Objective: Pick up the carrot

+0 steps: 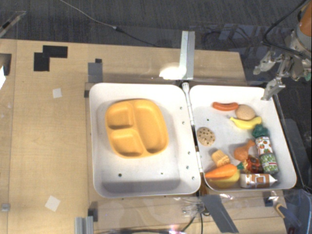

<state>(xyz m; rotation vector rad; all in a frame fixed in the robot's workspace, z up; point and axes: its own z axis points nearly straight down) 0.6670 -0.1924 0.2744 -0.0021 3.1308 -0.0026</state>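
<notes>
The carrot [222,171] lies in the right bin [214,118], near its front left corner, pointing left, its thick end toward the middle of the front wall. It rests against a yellow piece [225,180] just in front of it. Just behind it sits a small corn cob [220,157]. To its right are an orange fruit [242,153], a red-and-dark item [251,164], a bottle [258,180] lying along the front wall and a can [266,155] along the right side. Further back lie a cookie [206,136], a banana [246,123], a green piece [259,131], a bread roll [244,112] and a sausage [225,106].

The left bin [100,179] holds a yellow divided tray [136,127].

The hand [277,77] hangs above the right bin's back right corner, well apart from the carrot. Its fingers look spread, with nothing between them.

Both bins sit on a bench [44,145].
</notes>
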